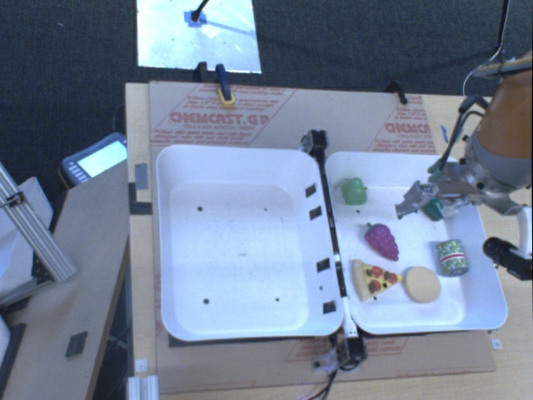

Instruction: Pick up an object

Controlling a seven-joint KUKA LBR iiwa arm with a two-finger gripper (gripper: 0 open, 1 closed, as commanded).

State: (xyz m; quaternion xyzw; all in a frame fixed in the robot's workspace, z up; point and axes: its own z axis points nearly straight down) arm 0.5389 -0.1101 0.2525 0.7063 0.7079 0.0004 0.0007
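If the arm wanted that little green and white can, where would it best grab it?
Probably around its round sides, coming straight down from above. The can seems to stand upright in the right bin, its top facing up, so the curved wall offers two opposite faces to pinch. It stands apart from the round cookie and the bin's wall, leaving room on either side.

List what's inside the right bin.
The right bin holds a green pepper, purple grapes, a pizza slice, a round cookie and a small can. The gripper covers part of something teal beneath it.
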